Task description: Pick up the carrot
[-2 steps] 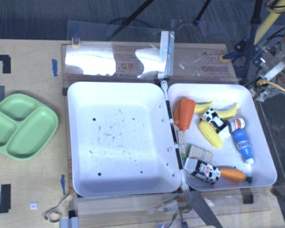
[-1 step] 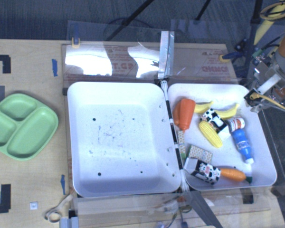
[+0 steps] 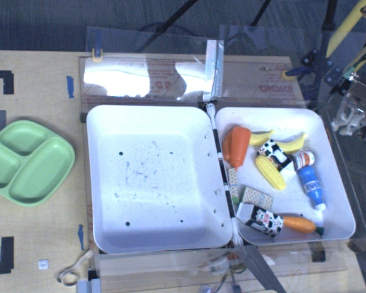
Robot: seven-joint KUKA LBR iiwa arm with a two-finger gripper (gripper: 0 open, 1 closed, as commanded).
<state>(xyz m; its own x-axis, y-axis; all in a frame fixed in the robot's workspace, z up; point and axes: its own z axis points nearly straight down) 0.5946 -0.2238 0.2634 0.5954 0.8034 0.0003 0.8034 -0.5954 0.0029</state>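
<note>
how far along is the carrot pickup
Nothing looks done yet: the carrot lies in the right bin near its front edge, its left end against the black-and-white box. Nothing is gripping or touching it. Left to do: reach it, grasp and lift.

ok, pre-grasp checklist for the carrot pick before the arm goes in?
1. Target located: the small orange carrot with a green tip lies at the front of the right white bin: ok.
2. Top access: nothing lies over it: ok.
3. Side clearance: the black-and-white cow-print toy touches its left end: not ok.
4. Lookalike: a bigger orange pepper-shaped toy sits at the back left of that bin, so confirm the target: ok.
5. Wall clearance: the carrot lies close to the bin's front wall: cannot tell.
6. Gripper state: cannot tell.
</note>
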